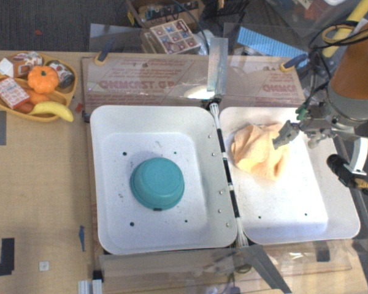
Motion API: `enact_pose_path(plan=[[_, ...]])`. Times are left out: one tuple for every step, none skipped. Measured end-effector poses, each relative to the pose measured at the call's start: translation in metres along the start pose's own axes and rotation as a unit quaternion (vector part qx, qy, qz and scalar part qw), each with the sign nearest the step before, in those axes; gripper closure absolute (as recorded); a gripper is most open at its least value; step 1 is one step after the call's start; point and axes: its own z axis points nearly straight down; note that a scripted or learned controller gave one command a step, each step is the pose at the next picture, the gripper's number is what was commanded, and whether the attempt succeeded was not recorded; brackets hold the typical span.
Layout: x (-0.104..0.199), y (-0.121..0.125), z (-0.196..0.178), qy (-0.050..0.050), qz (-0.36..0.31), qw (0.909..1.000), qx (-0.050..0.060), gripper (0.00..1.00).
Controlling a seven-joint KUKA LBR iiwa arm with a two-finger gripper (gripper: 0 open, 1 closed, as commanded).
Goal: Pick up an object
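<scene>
Two shallow white plastic bins sit side by side on the bench. Left bin (110, 127) holds a round teal plastic bowl (157, 183), upside down, near the bin's middle, slightly toward the front. Right bin (306, 207) holds a crumpled pale yellow-orange cloth (257, 150), bunched in the back-left part of that bin, close to the divider between the bins. Grey KUKA arm with orange band (356, 72) reaches in from the right, over the back-right part of the right bin. Two-finger gripper (286, 133) hangs at the cloth's right edge, one dark finger overlapping the cloth's upper-right corner; cannot tell how far apart the fingers stand or whether any cloth sits between them, wrist hardware blocks the view. Teal bowl is well apart from the gripper, in the other bin. On the wooden bench surface at far left, a yellow tray (0, 97) with toy food: an orange pumpkin (43, 78), a yellow banana (53, 109), small boxes. Clutter of cardboard and a blue sheet behind the bins.
</scene>
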Motion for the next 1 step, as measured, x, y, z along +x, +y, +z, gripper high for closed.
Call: enact_pose_path(plan=[[0.0000,0.0000,0.0000,0.000,0.000,1.0000,0.000,0.00]])
